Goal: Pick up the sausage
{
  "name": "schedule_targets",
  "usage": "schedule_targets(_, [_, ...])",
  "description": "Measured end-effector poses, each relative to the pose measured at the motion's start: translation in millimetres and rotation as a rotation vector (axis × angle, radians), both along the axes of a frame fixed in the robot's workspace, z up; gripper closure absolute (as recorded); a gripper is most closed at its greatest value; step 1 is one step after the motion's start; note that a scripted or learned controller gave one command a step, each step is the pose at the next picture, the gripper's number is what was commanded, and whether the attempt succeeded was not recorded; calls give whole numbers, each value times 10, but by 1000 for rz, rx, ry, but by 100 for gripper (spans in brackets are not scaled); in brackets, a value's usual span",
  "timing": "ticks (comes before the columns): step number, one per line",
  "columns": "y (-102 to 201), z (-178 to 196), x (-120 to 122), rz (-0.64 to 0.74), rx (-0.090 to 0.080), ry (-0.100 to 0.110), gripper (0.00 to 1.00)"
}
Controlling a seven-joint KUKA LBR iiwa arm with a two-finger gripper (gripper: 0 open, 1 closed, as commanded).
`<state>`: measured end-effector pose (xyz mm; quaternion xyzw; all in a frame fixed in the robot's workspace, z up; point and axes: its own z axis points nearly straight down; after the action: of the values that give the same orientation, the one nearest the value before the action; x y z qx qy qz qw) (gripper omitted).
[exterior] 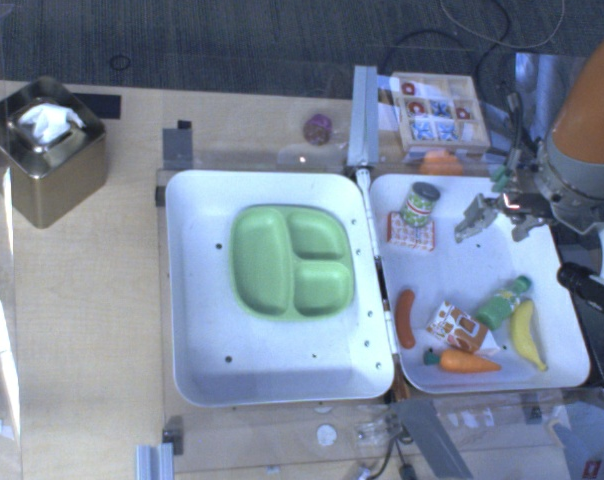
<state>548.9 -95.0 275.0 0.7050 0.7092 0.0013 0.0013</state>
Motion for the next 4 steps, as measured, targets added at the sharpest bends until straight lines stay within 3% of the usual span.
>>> schedule_targets(1, [188, 18, 113, -263, 1, -2, 0])
schedule_targets(2, [80, -1268, -360, -200, 1, 5, 0])
schedule_targets(3, [117, -1841, 61, 53, 0, -10, 0])
schedule_targets(4, [123, -1714, 94, 56, -2, -20, 100])
